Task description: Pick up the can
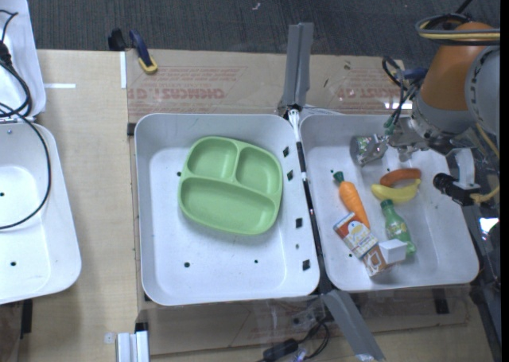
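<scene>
Crowding the right bin (445, 269) are a carrot (352, 200), banana (397, 190), green bottle (396, 225) and juice carton (366, 245), while the can (368, 148) lies in that bin's far left corner, touching the gripper (392, 144), whose grip on it I cannot tell.

The can (369, 147) shines like crinkled silver metal; the green plate (231, 185) is smooth matt plastic; the white bins (151, 217) look glossy; the tabletop (87, 90) is pale wood.
</scene>
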`<state>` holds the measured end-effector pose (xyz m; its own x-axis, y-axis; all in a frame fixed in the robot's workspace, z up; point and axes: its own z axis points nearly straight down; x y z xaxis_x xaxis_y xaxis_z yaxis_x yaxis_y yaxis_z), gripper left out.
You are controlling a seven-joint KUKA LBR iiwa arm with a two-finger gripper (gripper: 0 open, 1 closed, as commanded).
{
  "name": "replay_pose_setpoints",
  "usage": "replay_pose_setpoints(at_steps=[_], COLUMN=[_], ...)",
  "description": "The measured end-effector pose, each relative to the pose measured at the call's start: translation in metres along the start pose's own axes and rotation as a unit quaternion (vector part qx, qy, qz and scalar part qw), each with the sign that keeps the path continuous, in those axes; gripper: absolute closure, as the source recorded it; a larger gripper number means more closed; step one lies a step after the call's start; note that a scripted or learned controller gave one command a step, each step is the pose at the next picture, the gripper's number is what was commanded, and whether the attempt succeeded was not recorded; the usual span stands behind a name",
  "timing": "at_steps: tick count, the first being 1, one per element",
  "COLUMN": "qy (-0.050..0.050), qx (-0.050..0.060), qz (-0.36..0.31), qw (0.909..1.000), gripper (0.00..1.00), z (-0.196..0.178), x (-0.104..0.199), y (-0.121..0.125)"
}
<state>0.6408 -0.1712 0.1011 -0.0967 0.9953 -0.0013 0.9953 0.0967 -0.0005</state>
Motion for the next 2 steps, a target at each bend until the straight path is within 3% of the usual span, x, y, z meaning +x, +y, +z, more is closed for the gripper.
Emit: replay_pose_setpoints(at_steps=[1,2], qy=[0.001,0.0], qx=[0.001,0.0], qz=[0.057,0.058], qw=[0.9984,0.9983], gripper=[0.0,0.0], z=[-0.048,-0.076], x=[0.002,0.07], y=[-0.089,0.019])
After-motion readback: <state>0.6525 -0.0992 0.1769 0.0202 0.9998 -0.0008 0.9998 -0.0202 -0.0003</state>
